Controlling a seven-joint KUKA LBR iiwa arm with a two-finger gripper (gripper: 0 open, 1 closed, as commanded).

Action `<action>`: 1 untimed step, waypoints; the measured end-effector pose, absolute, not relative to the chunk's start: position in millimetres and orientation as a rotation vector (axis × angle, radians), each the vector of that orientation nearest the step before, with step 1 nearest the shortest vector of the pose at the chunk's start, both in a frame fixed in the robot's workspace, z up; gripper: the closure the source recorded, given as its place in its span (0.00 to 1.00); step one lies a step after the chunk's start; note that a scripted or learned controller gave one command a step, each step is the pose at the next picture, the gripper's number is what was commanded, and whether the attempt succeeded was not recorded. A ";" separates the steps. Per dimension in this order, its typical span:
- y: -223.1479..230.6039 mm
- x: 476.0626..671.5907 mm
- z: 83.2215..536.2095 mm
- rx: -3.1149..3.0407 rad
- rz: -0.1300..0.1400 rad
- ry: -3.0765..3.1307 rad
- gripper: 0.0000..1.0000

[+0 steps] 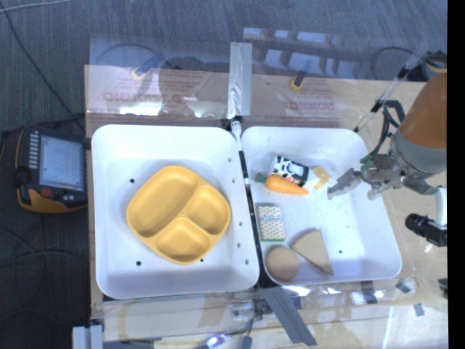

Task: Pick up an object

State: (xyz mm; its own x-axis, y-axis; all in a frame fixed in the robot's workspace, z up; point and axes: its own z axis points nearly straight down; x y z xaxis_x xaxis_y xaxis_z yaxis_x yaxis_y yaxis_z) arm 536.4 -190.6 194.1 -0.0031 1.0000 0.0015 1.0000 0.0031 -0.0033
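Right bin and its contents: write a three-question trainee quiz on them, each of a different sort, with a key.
1. True or false: the orange carrot lies in the right bin.
2. Which bin holds the yellow divided plate? A) left B) right
3. Fill in: the gripper hangs over the ___ bin.

Key: 1 true; 2 A, the left bin; 3 right.
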 end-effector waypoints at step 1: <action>-191.4 568.6 195.2 -2.397 0.004 -2.028 0.00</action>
